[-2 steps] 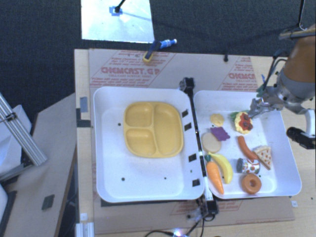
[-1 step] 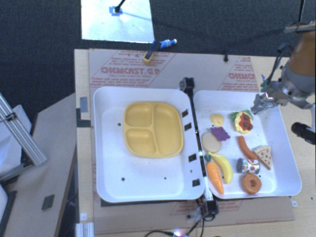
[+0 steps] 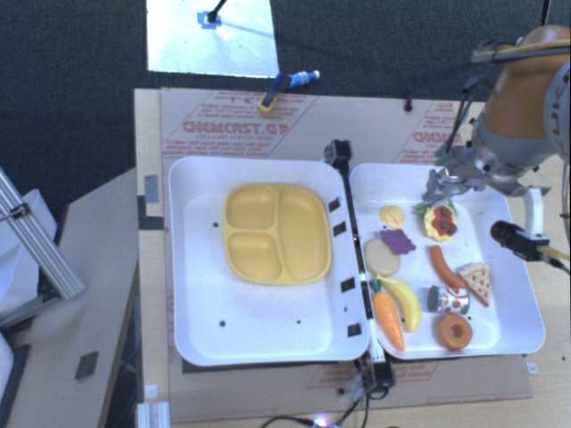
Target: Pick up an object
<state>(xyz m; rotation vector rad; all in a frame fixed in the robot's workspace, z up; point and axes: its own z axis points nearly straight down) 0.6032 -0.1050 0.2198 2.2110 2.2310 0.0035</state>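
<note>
In the right bin [image 3: 526, 324] we've got a bunch of toy food: one yellow-and-red piece [image 3: 441, 222] at the far side, one small pale yellow bit [image 3: 392, 215], one purple piece [image 3: 398, 241], one tan round cookie [image 3: 382, 258], one banana [image 3: 405, 300], one carrot [image 3: 387, 319], one sausage [image 3: 445, 269], one pizza slice [image 3: 476, 283], one donut [image 3: 454, 332] and one small can [image 3: 443, 300]. The gripper [image 3: 439, 189] sits right over the yellow-and-red piece, just at its far edge; we can't tell how it's set. The left bin [image 3: 192, 266] has one yellow divided plate [image 3: 275, 234].
</note>
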